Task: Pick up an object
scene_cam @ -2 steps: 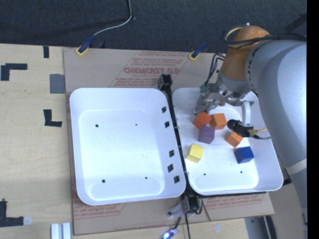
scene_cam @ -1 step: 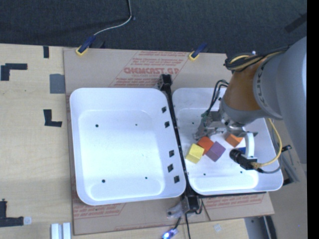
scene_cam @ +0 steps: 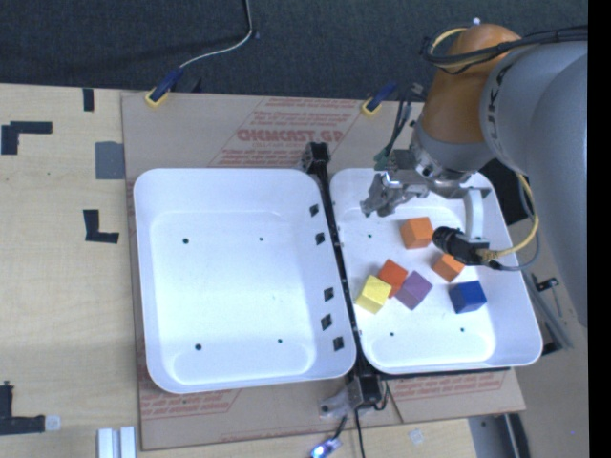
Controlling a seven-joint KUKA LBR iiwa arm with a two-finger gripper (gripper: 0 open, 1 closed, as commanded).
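- Six little blocks, all sitting in the right bin [scene_cam: 516, 346], none in the left bin [scene_cam: 229, 275], so that's clearly the side to pick from.
- Nearest the camera: the blue block [scene_cam: 468, 297] on its own, free on all sides, looks like the easiest grab to me.
- Just behind it there's a tight cluster: yellow block [scene_cam: 373, 294], purple block [scene_cam: 412, 290] and a red-orange block [scene_cam: 392, 275], pretty much touching. Fingers would have a hard time slipping between those, I reckon.
- A small orange block [scene_cam: 447, 267] sits off to the right, next to a dark fitting on the arm.
- Further back, the bigger orange block [scene_cam: 416, 233] sits alone.
- Farthest: the gripper [scene_cam: 385, 198] hovers over the bin's back-left corner, holding nothing. Open or closed, honestly can't tell from this angle. It's nearest the bigger orange block, so that may be the target.
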